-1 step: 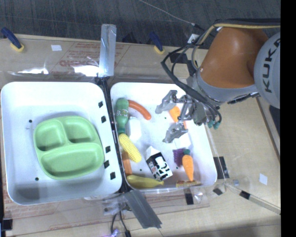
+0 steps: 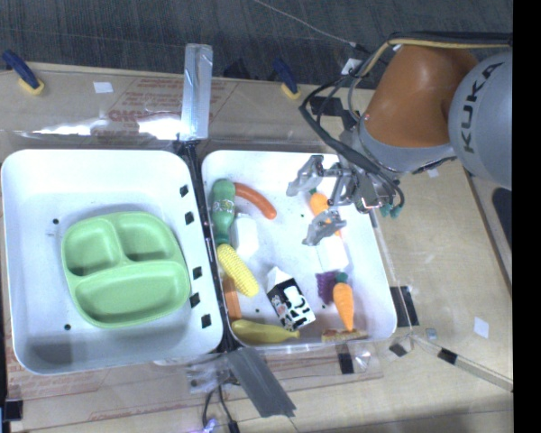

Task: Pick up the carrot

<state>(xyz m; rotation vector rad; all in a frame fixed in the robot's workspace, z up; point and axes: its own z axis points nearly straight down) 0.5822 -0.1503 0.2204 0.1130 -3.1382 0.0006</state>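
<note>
- Camera view, looking down at a slant: two shallow white bins sit side by side on the bench, the left white bin [image 2: 18, 242] and the right white bin [image 2: 279, 165].
- A grey KUKA arm with an orange band above its wrist [image 2: 433, 97] reaches in from about two o'clock of the right bin.
- Its metal two-finger gripper [image 2: 314, 206] hangs over the upper right part of that bin, fingers spread wide, one finger [image 2: 305, 177] above and the other below a small orange piece [image 2: 318, 202] that lies between them; whether they touch it cannot be told.
- An orange carrot with a green top [image 2: 343, 303] lies at about five o'clock in the right bin, well apart from the gripper, green end pointing up the picture, just beside a small purple object [image 2: 326, 284].
- A long orange-red sausage-shaped piece [image 2: 256, 200] lies at about eleven o'clock in the same bin, next to a green vegetable-shaped toy [image 2: 223, 206].
- A yellow corn cob [image 2: 237, 269] lies along the left wall; a yellow banana [image 2: 263, 332] rests at six o'clock.
- A black-and-white patterned box [image 2: 290, 303] sits near the bin's centre bottom, at the carrot's nine o'clock.
- A green three-compartment plastic tray [image 2: 124, 264] fills the middle of the left bin.
</note>
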